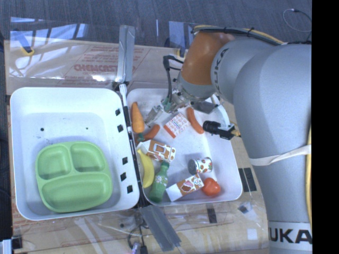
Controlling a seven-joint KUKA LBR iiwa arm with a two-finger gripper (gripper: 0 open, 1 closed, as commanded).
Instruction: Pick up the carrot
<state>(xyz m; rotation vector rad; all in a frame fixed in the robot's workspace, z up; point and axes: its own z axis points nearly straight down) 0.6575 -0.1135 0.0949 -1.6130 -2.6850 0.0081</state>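
We see the carrot [137, 118] at the right bin's [233, 157] left wall, light, stiff, smooth, best taken across its thick middle, while the gripper [168, 106] hovers beside it, its state unclear.

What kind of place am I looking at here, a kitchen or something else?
Most likely a robot test bench in a lab, not a kitchen. A large grey robot arm reaches over two shallow white plastic bins; one holds a green divided tray, the other small toy foods such as an orange carrot.
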